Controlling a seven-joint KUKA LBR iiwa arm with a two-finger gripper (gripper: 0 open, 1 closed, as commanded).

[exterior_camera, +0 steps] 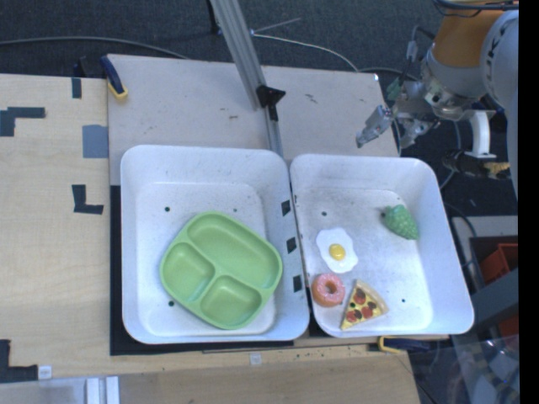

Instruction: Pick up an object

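Observation:
The right bin (421, 183) holds a green broccoli piece (401, 221) near its right side, a fried egg (337, 251) in the middle, a pink donut (328, 290) and a pizza slice (362, 305) at the front. My gripper (389, 130) hangs above the bin's far right corner, well apart from all of them. Its fingers (373, 128) are spread open with nothing between them.
The left bin (135, 225) bears a green divided plate (221, 269). A slanted metal post (240, 40) rises behind the two bins. Cables and the arm's body (472, 49) crowd the far right.

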